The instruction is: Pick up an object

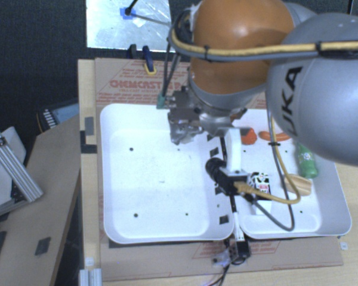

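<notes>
The grey arm with its orange band reaches in from the right and hangs over the divide between the two bins. Its gripper (182,127) sits above the far right part of the left bin (116,159), with nothing seen under it. In the right bin (328,222) lie an orange piece (249,137), a flat orange-red piece (274,136), a green bottle (306,161), a tan object (299,185) and a small black-and-white item (261,181). The arm hides much of the right bin's far side.
A yellow cable (274,177) and a black cable loop down from the arm over the right bin. Both bins rest on a cardboard sheet (131,82). A blue-and-yellow clamp (148,61) stands at the back. Aluminium rails (9,165) lie left.
</notes>
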Controlling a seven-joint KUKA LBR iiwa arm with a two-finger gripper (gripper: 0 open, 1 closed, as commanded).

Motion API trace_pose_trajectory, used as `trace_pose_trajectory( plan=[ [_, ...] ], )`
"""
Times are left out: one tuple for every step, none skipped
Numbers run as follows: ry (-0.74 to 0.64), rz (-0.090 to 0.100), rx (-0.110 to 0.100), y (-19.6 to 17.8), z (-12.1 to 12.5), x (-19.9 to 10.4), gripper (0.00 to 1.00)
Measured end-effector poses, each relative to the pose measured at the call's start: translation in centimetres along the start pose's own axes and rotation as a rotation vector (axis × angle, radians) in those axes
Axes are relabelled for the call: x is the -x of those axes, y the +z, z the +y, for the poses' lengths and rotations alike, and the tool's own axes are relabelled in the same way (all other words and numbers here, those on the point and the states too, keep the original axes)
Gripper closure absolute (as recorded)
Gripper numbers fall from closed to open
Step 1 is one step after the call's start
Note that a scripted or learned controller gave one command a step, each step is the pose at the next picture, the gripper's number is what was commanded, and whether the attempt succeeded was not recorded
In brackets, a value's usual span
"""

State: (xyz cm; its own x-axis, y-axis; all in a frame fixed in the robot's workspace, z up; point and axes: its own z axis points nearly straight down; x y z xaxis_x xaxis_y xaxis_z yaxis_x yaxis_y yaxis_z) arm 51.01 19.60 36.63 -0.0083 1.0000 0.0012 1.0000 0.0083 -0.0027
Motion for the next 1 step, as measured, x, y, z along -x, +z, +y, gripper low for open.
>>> trace_pose_trajectory(
  plan=[
    [0.017,-0.002,0.007,-2.67,-2.47,10.55,1.0]
  ],
)
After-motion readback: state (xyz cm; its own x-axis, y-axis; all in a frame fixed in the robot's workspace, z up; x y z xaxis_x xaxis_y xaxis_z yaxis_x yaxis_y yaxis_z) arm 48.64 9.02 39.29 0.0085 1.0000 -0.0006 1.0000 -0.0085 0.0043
